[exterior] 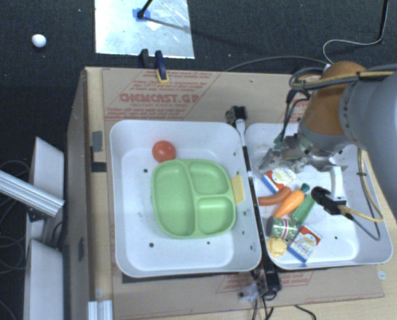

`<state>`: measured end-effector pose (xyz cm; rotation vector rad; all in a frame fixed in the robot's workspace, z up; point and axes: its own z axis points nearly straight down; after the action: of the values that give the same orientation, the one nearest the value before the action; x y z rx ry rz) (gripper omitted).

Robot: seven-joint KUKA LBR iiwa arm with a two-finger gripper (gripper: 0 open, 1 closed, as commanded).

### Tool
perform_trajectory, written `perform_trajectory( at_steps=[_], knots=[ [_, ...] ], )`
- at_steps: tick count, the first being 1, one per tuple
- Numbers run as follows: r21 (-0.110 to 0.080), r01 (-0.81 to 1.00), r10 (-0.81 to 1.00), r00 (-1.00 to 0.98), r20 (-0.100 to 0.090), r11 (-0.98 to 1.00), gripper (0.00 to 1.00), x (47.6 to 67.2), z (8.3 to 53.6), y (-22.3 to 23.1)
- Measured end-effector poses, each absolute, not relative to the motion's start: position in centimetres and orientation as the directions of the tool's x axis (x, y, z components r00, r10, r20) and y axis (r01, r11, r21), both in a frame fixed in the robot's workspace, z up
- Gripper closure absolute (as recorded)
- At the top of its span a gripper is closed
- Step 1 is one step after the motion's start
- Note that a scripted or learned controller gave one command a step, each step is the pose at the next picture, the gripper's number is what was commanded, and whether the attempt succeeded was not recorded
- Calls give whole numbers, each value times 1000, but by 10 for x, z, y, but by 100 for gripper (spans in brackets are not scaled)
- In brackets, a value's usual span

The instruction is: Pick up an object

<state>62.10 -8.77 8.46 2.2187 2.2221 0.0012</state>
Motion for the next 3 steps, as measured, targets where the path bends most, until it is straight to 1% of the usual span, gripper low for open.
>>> perform_trajectory(
  at_steps=[1, 2, 3],
  knots=[
    [3, 1000, 1000, -5, 0, 5, 0, 669, 85, -86],
    [2, 1000, 1000, -1, -1, 1, 0, 655, 85, -83],
    [1, 1000, 1000, -1, -1, 1, 0, 630, 84, -85]
  ],
)
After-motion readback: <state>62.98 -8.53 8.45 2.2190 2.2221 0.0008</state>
